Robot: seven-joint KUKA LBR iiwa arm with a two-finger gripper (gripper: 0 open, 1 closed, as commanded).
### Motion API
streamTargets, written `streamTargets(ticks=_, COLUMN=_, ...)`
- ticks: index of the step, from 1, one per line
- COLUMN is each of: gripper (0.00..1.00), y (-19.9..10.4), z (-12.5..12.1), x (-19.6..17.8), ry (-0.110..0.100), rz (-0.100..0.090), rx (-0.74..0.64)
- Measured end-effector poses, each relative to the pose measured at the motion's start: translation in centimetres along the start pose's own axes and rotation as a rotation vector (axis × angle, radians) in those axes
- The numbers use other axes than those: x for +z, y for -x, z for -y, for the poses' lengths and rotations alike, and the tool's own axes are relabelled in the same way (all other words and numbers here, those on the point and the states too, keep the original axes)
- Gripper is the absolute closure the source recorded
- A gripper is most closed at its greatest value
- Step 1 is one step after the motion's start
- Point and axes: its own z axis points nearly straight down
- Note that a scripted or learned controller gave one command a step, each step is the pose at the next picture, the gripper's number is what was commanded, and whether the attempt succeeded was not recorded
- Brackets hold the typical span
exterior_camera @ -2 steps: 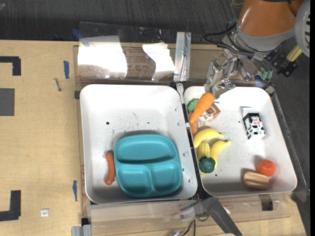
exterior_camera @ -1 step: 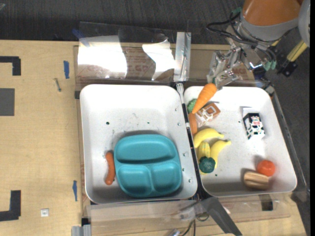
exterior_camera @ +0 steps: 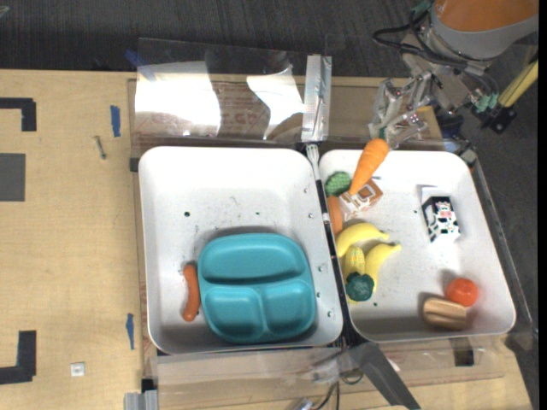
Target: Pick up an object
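Two white bins (exterior_camera: 162,229) are sitting below while the gripper (exterior_camera: 400,120) is lifting a carrot (exterior_camera: 369,162) pinched between its fingers, leaving only carrying it clear.

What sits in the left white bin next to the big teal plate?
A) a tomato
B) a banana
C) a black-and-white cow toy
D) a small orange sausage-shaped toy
D: a small orange sausage-shaped toy lies along the left edge of the teal plate in the left bin.
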Motion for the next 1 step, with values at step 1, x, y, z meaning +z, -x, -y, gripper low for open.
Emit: streamTargets(ticks=1, gripper=1.00, y=-0.05, z=1.92, x=3.60, ry=0.006, rz=-0.011, rx=-0.060)
